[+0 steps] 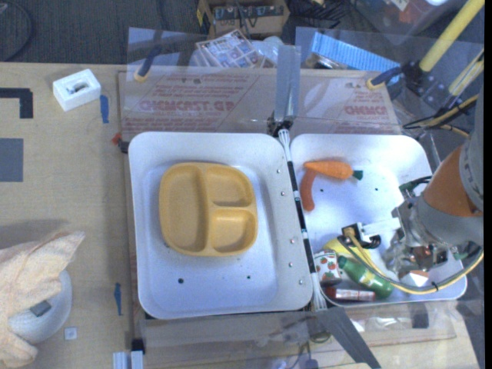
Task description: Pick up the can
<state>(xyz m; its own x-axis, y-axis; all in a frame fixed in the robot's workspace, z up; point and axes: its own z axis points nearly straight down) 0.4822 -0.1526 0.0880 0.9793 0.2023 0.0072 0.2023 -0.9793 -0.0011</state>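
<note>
Down in the right bin's near corner sits the gripper, low among clutter, and from this angle I can't tell how it's set or whether anything is in it. Just to its left, a green bottle lies slantwise, with yellow cable looping around it. Left again, pressed against the divider, there's a small red-and-white patterned thing, probably the can, though it's too small to be sure. If so, it lies to the left of the gripper, with the bottle between them, and its long axis isn't readable. Farther back, a carrot and a sausage. Over in the left bin, a yellow tray sits alone. Reaching the can looks like a sideways shift toward the divider.
</note>
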